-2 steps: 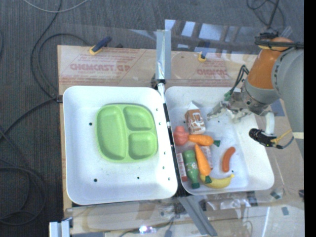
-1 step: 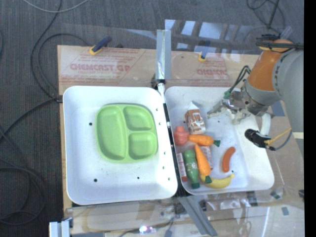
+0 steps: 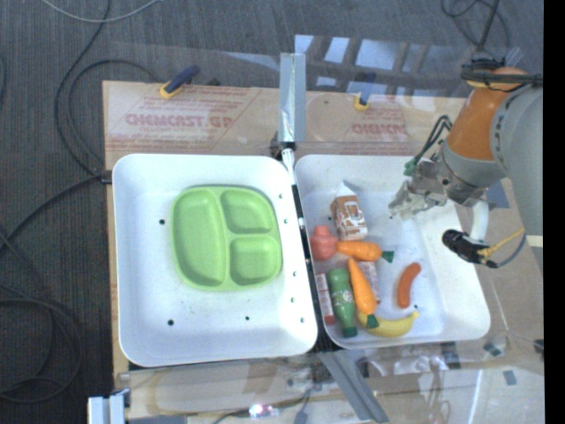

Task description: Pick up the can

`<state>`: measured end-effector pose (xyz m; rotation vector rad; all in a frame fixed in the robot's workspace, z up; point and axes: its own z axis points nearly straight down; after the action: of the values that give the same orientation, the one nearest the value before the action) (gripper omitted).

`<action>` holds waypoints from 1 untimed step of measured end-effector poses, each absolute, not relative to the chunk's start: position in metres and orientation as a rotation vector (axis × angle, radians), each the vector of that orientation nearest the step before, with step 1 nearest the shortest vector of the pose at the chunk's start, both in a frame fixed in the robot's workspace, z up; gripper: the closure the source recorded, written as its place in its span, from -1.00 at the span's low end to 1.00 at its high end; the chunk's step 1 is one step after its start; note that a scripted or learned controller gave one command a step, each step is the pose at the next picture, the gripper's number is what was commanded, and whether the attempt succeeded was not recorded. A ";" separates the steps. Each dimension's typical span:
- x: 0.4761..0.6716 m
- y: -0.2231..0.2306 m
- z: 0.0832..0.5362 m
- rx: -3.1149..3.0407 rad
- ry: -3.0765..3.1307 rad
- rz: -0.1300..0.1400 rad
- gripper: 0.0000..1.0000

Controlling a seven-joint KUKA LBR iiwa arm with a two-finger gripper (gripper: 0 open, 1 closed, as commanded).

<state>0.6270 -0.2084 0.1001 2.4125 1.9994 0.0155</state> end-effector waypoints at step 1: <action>0.670 -0.194 0.089 2.671 1.645 0.000 1.00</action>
<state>0.6702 -0.1940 0.0893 2.6711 1.6451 -0.0005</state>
